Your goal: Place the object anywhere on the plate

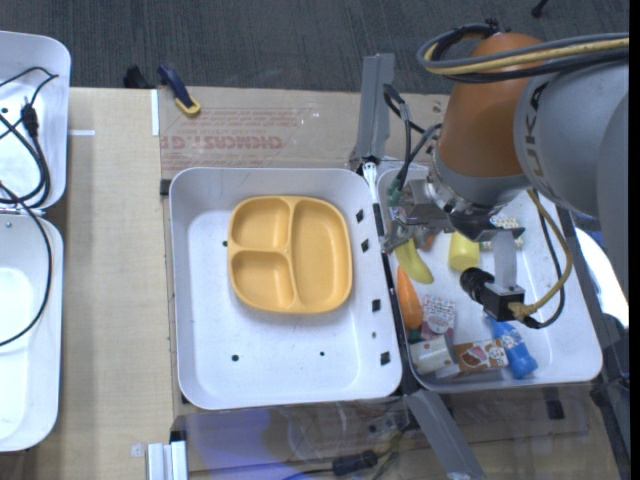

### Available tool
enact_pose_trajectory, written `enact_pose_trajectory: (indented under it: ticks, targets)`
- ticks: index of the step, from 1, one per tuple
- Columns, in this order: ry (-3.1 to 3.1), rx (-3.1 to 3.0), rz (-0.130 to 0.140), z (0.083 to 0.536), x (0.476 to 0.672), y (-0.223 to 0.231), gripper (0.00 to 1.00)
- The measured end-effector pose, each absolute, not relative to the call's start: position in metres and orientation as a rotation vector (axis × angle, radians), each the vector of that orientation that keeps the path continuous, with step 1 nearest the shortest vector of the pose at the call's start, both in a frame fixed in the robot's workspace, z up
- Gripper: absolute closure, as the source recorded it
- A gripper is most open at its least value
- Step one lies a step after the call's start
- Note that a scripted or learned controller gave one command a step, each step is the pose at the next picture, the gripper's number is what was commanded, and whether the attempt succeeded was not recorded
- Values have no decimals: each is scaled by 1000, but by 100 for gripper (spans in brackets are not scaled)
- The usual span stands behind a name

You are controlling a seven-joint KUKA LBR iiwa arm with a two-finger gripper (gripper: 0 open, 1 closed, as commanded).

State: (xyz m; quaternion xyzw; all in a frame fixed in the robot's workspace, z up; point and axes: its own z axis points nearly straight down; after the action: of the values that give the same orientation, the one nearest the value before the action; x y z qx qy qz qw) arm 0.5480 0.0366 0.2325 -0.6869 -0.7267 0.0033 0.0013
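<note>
Hand (432, 220) hangs low over the right bin (575, 353); its grip cannot be told. A toy banana (413, 261) lies just at its 7 o'clock. The yellow divided plate (291, 253) sits in the left bin (200, 348).

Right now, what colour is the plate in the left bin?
Yellow-orange all over; the plate shows clearly in the camera view.

This is a robotics lab, not a home or kitchen. A grey industrial arm (570, 118) with an orange band and looped cables reaches over a tabletop (110, 268) covered in taped cardboard. Two shallow white bins (200, 368) sit side by side as a fixed test rig, metal brackets (375, 108) stand between them, loose black cables (25, 148) trail at left, and grey carpet (250, 18) lies beyond.
</note>
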Motion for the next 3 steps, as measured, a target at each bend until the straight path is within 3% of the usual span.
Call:
enact_pose_trajectory:
  ticks: [1, 2, 3]
  targets:
    - [-2428, -1990, 9, 198, 578, 111, 100]
    - [-2483, -1923, 9, 231, 588, 159, 100]
    - [-2568, -1809, 9, 220, 597, 221, 100]
